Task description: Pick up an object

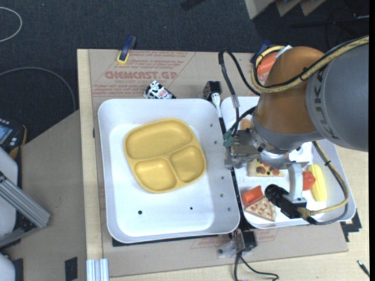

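Note:
The grey arm with its orange band fills the upper part of the right bin [347, 199], and my gripper [243, 151] hangs low at that bin's left wall, its tips hidden under the wrist. Just right of it lies a toy pizza slice [265, 170]. Nearer the front are a red wedge [253, 194] and a waffle-patterned wedge [263, 211]. A yellow banana-like piece [318, 183] and a small red piece [307, 180] lie toward the right side. I see nothing lifted off the bin floor.
The left bin [111, 174] holds a yellow divided plate [165, 155]. Behind the bins on the cardboard sit a black-and-white spotted item [157, 91], a blue and yellow clip [125, 50] and a small black part [211, 89]. An orange-red thing [266, 66] peeks out behind the arm.

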Controlling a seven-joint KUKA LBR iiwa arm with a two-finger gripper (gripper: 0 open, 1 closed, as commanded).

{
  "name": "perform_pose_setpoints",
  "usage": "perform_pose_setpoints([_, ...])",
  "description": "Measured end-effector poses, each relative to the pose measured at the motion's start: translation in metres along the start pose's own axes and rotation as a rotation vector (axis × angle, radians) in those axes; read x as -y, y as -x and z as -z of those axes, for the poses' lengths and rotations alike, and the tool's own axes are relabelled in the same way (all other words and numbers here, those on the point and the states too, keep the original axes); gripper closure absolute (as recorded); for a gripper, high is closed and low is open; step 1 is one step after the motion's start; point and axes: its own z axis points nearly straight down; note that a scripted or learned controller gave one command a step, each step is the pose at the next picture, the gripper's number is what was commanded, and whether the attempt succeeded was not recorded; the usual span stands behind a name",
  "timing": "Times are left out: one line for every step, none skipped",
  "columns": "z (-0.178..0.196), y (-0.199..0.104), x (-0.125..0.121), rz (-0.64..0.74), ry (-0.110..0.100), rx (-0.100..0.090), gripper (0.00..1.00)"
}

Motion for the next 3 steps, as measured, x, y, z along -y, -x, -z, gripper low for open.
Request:
perform_pose_setpoints([0.007,0.000,0.000,-0.005,0.006,0.002,1.00])
perform_pose_setpoints([0.020,-0.008,-0.003,-0.004,0.007,0.003,1.00])
perform_pose_setpoints([0.002,-0.016,-0.004,-0.005,0.000,0.003,1.00])
